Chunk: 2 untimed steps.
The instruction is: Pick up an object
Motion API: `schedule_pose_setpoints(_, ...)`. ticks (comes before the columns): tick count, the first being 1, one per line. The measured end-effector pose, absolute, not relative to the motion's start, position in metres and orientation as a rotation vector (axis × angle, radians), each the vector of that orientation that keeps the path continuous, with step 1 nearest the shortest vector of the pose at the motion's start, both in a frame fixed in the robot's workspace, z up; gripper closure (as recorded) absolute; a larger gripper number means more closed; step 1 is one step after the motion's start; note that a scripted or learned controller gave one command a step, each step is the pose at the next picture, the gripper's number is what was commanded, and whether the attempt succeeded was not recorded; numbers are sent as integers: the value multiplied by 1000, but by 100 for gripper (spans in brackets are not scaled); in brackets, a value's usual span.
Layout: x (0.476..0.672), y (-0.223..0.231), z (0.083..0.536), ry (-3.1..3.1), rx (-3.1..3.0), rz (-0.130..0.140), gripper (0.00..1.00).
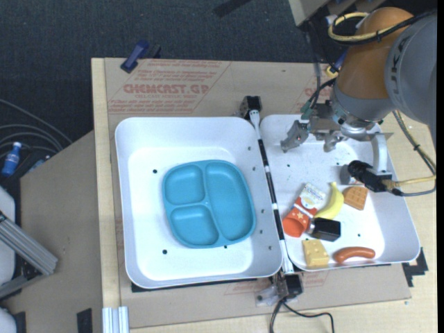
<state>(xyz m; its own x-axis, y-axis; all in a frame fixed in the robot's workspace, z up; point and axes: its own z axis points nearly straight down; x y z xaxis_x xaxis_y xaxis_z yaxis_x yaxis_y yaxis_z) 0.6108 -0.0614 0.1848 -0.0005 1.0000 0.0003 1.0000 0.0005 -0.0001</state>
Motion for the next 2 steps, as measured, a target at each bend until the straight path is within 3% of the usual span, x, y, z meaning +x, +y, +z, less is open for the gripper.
schedule_pose_setpoints(1, 613, -104, 92, -2219, -2221, 3, 0)
schedule_pose_setpoints(2, 614, -103, 103, -2220, -2222, 0, 100)
